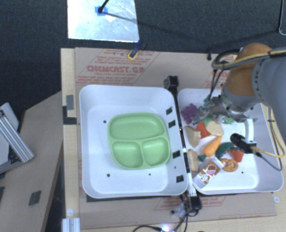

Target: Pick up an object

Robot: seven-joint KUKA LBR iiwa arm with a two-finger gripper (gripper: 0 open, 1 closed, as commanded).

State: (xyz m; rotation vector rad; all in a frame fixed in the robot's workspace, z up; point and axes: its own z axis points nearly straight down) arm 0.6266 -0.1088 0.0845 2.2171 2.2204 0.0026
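**End effector low over the right bin's toy food**

The arm [259,79] reaches in from the right, and its end effector [214,111] sits low above the pile in the right bin [263,178]. Whether it is grasping or released, I cannot tell; the wrist seems to cover it. Just beside it lie purple grapes [188,112], an orange carrot [211,146] and a small printed carton [208,172]. The left bin [92,144] on the desk [113,64] holds a green divided tray [138,140].
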